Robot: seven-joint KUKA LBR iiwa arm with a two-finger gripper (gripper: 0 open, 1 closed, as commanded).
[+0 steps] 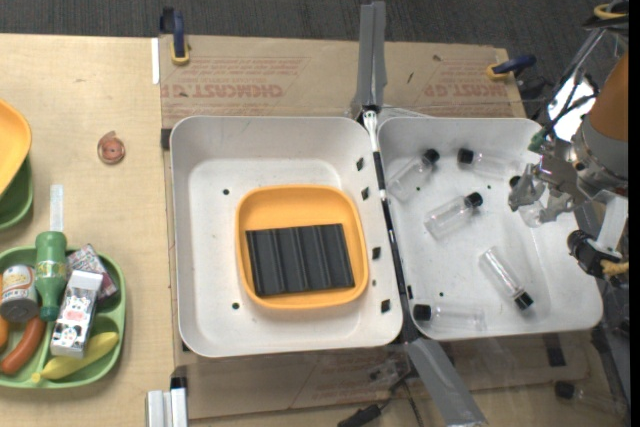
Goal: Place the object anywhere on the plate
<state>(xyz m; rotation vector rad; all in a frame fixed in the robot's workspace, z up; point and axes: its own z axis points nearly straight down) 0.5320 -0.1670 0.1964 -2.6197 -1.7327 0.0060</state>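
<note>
An orange square plate (pixel 298 199) rests in the middle of the left bin (pixel 200 215). A dark grey ridged slab (pixel 300 258) lies flat on the plate and covers most of its floor. In the right bin (pixel 570 310) lie several clear vials with black caps: one near the centre (pixel 452 212), one lower right (pixel 505 277), one at the top left (pixel 410 175) and one along the front wall (pixel 450 317). My gripper (pixel 540 195) hangs over the right bin's right side, above and right of the lower-right vial, with nothing visibly held.
A green tray (pixel 110 347) of toy food and a bottle stands at the bench's far left, below a yellow bowl (pixel 10 150). A small pink disc (pixel 111 148) lies on the wood. Clamps (pixel 177 43) grip the cardboard at the back. A grey divider (pixel 372 55) runs between the bins.
</note>
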